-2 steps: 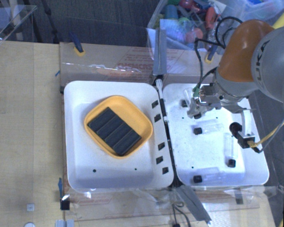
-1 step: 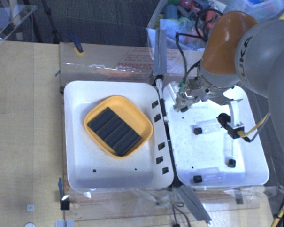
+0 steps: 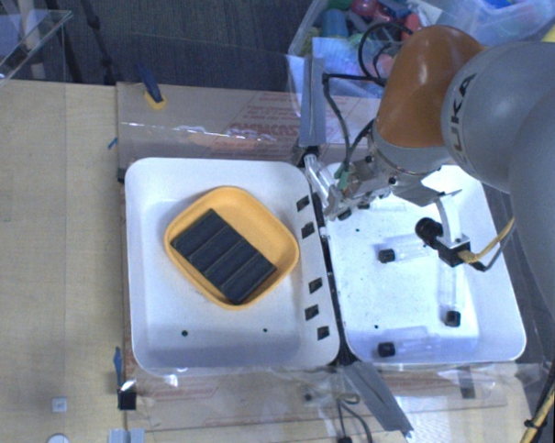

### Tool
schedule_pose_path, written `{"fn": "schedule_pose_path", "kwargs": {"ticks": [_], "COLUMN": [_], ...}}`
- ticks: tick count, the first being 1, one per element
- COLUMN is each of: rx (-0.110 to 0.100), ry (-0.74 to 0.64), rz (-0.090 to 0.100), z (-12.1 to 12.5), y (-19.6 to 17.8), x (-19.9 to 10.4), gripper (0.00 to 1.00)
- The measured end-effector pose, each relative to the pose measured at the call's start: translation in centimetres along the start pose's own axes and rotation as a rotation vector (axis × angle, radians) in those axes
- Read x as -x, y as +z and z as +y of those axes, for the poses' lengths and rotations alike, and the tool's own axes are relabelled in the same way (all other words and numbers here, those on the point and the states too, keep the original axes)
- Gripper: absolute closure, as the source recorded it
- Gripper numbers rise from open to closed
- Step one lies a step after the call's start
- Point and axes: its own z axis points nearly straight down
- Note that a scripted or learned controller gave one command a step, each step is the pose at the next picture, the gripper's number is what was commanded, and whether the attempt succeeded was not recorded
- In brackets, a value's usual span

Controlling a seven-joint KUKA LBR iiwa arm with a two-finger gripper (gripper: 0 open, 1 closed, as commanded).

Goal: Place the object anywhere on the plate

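Note:
A yellow, rounded-square plate [image 3: 265, 215] lies in the left bin [image 3: 153, 330]. A flat black ribbed slab [image 3: 226, 253] rests on the plate, slanted across its middle. My gripper [image 3: 341, 197] hangs low over the far left corner of the right bin [image 3: 493, 336], close to the wall between the two bins. It is well to the right of the plate and apart from the slab. The grey and orange wrist covers most of it from above.
Three clear tubes with black caps lie in the right bin: one in the middle [image 3: 397, 253], one towards the right [image 3: 451, 302], one by the near wall [image 3: 402, 345]. Small black tabs [image 3: 313, 285] line the divider. Bags of clutter [image 3: 378, 18] sit behind the bins.

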Motion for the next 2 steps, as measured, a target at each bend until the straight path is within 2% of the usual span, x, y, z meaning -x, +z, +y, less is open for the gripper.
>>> {"fn": "schedule_pose_path", "kwargs": {"ticks": [1, 2], "rx": [0.0, 0.0], "ry": [-0.122, -0.122], "rz": [0.001, 0.001], "z": [-0.1, -0.1], "y": [-0.01, -0.02], "x": [-3.82, -3.81], "gripper": [1.0, 0.0]}}
